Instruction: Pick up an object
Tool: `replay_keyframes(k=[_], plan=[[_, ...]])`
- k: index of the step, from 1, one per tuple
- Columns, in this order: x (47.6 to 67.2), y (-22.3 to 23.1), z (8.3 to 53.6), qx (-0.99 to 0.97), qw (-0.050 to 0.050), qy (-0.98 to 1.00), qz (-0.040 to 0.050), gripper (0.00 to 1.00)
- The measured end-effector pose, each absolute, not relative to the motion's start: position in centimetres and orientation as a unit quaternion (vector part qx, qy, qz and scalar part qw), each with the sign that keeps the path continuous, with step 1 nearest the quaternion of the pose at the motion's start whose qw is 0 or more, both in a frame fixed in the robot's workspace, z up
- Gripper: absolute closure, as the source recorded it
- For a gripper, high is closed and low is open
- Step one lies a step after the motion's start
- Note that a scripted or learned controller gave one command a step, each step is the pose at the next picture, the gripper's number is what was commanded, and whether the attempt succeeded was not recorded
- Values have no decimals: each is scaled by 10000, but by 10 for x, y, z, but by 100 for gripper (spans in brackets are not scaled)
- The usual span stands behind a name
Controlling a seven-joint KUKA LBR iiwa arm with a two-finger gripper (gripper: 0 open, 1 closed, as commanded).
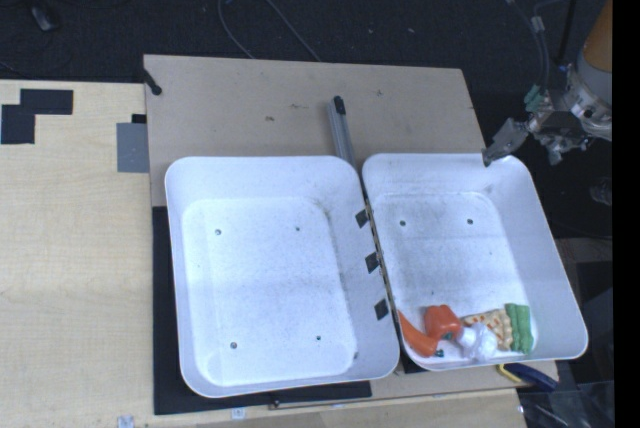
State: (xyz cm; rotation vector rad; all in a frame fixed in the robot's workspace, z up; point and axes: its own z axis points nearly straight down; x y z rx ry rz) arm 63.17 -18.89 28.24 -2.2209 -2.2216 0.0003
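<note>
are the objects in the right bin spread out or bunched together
Bunched together: the orange object, the white object and the green object crowd the right bin's near edge.

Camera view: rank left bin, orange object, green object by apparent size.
1. left bin, by far the largest.
2. orange object, in the right bin's near corner.
3. green object, beside it; only slightly smaller, so that order is unsure.
</note>
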Motion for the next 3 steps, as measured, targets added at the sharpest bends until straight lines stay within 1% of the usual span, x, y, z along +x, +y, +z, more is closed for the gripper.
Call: replay_keyframes(k=[1,2,3], plan=[[539,-184,112,-7074,35,-7068,22,0],[495,-104,87,-7061,0,-7081,-5,0],[495,-106,98,-7075,-5,-7067,-12,100]])
